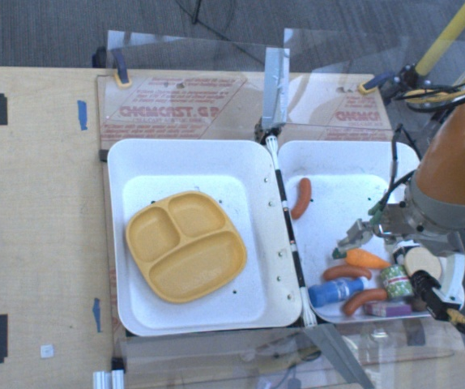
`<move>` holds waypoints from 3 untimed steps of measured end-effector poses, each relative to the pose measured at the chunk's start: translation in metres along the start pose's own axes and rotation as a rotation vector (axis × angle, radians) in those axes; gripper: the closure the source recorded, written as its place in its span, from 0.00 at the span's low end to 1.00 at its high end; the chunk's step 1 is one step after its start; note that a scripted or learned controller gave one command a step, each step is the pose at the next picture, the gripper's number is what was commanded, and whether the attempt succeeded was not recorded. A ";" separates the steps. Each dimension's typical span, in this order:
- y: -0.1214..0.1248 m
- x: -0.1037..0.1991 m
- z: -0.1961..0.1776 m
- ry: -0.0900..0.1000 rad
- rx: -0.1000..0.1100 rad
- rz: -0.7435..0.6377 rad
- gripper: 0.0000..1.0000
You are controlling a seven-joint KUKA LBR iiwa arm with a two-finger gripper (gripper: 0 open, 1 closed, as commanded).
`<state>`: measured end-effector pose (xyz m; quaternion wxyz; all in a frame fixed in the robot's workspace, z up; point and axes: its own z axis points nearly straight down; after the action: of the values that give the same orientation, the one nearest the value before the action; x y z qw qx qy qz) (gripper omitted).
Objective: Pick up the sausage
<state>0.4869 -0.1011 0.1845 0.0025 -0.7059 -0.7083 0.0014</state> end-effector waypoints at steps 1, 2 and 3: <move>0.067 0.042 -0.017 -0.002 -0.004 -0.038 0.00; 0.107 0.082 0.002 -0.002 -0.004 -0.099 0.00; 0.141 0.005 0.004 -0.003 -0.004 -0.061 0.00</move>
<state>0.6281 -0.0961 0.1797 0.0000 -0.6839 -0.7295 0.0010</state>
